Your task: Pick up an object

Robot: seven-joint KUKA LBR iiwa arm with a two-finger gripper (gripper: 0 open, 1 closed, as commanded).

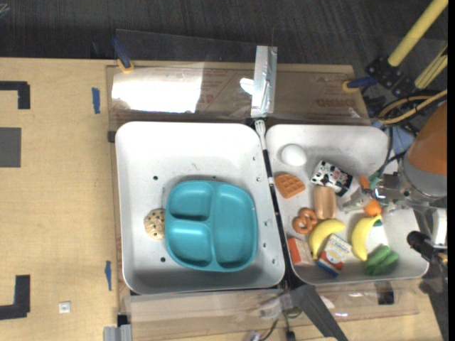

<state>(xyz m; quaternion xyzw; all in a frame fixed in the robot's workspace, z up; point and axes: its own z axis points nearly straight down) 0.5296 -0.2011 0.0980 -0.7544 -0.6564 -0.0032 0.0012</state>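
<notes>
Scene: you look down on two white bins, side by side on a bench.
Left bin (135, 155): a teal divided plate (212, 224) fills its middle; a speckled cookie (154, 223) touches the plate's left edge.
Right bin (355, 142): toy food crowds its front half. You find a waffle (289, 185), pretzel (305, 221), two bananas (324, 234), a small carton (334, 253), a green piece (382, 259) and a white ball (292, 155) near the back left.
Arm: the arm (429, 165) reaches over the right bin's right edge.
Gripper: the gripper (380, 190) hangs low by the right wall; you cannot tell how its fingers stand.
Risk: pieces touch, so a grasp may nudge neighbours or slip.
Risk two: the right wall may block a finger.
Open room: the right bin's back half is barest; the left bin is open around the plate.
</notes>
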